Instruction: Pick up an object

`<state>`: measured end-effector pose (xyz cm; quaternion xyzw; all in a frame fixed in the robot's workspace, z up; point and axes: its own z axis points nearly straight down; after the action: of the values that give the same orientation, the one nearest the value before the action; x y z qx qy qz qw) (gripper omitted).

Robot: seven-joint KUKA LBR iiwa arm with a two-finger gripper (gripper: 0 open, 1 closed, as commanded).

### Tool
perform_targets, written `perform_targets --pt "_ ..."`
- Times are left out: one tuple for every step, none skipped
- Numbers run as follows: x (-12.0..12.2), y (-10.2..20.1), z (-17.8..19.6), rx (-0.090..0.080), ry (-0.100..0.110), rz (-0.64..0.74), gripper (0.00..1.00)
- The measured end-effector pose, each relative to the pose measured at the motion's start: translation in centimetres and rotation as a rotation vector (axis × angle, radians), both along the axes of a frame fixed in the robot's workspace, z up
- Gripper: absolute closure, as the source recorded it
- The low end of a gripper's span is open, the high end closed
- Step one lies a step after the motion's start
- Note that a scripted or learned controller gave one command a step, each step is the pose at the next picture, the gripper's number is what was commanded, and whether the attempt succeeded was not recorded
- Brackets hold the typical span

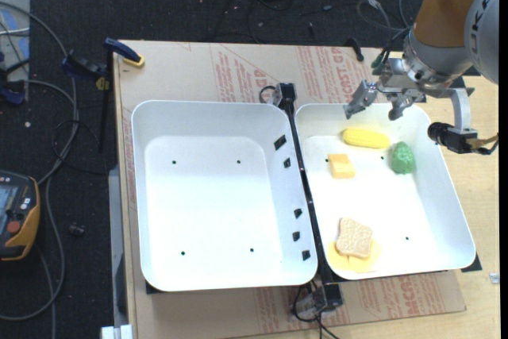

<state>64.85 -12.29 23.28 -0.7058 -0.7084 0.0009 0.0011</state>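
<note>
Objects for picking lie in the right bin [456, 238]: a yellow banana-like piece [366, 138] near the far end, a small orange-yellow block [342, 166] just in front of it, a green bumpy item [402, 158] to the right of those two, and toward the near end a tan slice like toast [354, 237] resting on a pale yellow flat round piece [352, 259]. The banana piece is smooth, elongated and lies crosswise in the bin. The block is squarish with a lighter top face. The green item is rounded and textured, close to the bin's right wall. The toast slice overlaps the yellow round piece, touching it, well apart from the other three.

The end effector [382, 103] hangs over the far edge of the right bin, just above and behind the banana piece, with its two dark fingers spread apart and nothing between them. The grey arm with its orange band reaches in from the upper right.

The left bin [151, 131] sits beside the right one, their walls touching along the middle. Both rest on a brown cardboard sheet [222, 67] on the counter; red printed lettering runs across the sheet, upside down and too partial to read. Black cables trail over the dark floor around it.
</note>
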Motion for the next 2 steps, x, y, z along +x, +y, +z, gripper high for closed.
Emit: perform_targets --pt "-4.4 1.0 -12.2 0.002 0.01 -0.001 0.0" --pt "-0.8 -0.5 -13.1 0.0 0.001 -0.046 0.0"
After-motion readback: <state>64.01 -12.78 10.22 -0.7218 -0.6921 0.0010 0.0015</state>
